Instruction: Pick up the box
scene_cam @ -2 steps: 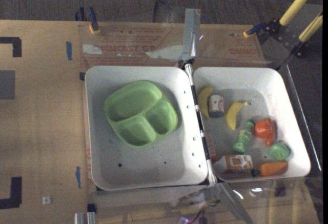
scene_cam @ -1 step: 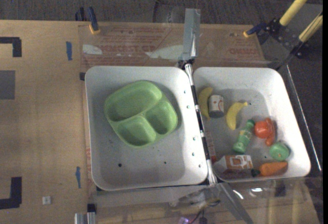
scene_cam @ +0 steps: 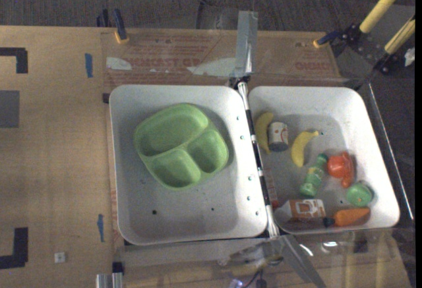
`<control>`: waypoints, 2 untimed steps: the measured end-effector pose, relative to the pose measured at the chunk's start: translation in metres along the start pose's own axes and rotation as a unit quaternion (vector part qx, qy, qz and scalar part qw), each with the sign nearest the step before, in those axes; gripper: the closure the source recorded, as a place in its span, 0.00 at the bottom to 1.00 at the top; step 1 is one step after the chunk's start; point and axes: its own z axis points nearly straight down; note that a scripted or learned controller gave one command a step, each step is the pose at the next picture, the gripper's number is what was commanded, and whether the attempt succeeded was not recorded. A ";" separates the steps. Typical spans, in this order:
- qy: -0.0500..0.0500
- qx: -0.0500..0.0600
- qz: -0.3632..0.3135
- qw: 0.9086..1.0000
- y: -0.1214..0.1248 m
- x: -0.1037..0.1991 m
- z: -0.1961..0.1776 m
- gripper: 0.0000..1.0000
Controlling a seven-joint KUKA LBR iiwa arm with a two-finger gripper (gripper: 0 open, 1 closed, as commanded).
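The box (scene_cam: 304, 209) is a small orange and white carton lying flat at the near edge of the right bin (scene_cam: 343, 103). An orange carrot (scene_cam: 349, 217) lies just to its right, almost touching it. A green bottle (scene_cam: 313, 178) stands a little behind the box.
The right bin also holds two bananas (scene_cam: 302, 147) (scene_cam: 262, 130), a small can (scene_cam: 279, 136), a red-orange toy (scene_cam: 340, 165) and a green round toy (scene_cam: 359, 195). The left bin (scene_cam: 132, 214) holds a green divided plate (scene_cam: 181, 146). Yellow-handled clamps (scene_cam: 386, 0) stand at the back right.
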 end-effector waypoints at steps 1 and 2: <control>0.000 0.001 -0.019 1.000 -0.010 -0.002 0.011 0.00; 0.000 0.000 -0.019 1.000 -0.010 -0.001 0.000 1.00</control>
